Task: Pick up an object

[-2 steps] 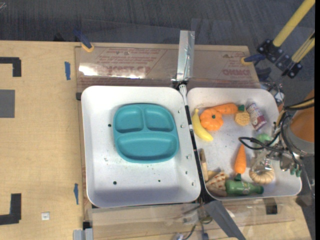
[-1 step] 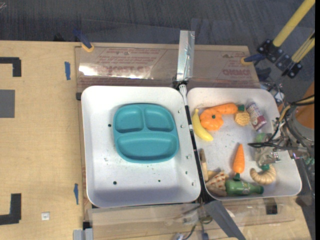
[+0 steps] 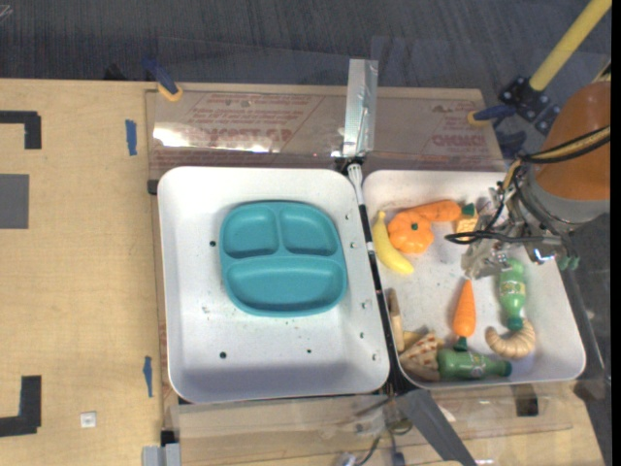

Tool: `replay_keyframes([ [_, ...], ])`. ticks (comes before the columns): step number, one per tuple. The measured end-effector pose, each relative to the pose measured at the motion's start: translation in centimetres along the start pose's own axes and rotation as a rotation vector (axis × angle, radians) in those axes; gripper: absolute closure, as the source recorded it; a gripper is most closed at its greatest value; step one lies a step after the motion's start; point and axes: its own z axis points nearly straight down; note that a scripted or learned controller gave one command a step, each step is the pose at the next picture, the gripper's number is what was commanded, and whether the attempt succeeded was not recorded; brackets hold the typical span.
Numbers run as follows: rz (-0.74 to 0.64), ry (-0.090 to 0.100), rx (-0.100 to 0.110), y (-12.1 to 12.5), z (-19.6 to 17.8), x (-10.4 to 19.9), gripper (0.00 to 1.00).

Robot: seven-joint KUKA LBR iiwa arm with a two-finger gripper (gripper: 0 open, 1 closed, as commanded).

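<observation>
Hovering low over the right-hand shallow white bin (image 3: 572, 352), the two-finger gripper (image 3: 488, 250) sits amid a tangle of cables and metal, and whether it is spread or closed cannot be told from this slant; nothing can be seen caught in it. Just beside it lies a green plastic bottle (image 3: 511, 294), with a small orange carrot (image 3: 465, 309) a little further toward the bin's middle. Beyond those rest an orange pumpkin-shaped toy (image 3: 410, 235), a yellow banana (image 3: 390, 249), a tan curled shrimp-like piece (image 3: 511, 341) and a dark green bottle lying on its side (image 3: 470, 363). The nearest candidates look like the green bottle and the carrot. To do this step well, I judge the arm should centre squarely over one item, line up across its narrow width, and descend clear of neighbours. The left white bin (image 3: 184, 289) holds a teal divided plate (image 3: 283, 257), well apart.
</observation>
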Motion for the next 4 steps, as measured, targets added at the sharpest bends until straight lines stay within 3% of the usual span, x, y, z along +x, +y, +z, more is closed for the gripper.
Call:
replay_keyframes([
  [1,-0.324,0.001,0.000,-0.8,5.1,2.1,1.00],
  [2,-0.659,0.001,0.003,-5.6,5.1,4.4,1.00],
  [3,-0.744,-0.006,0.003,-0.6,-3.5,-4.9,1.00],
  [4,-1.113,0.003,-0.003,-4.0,5.2,-3.5,1.00],
])
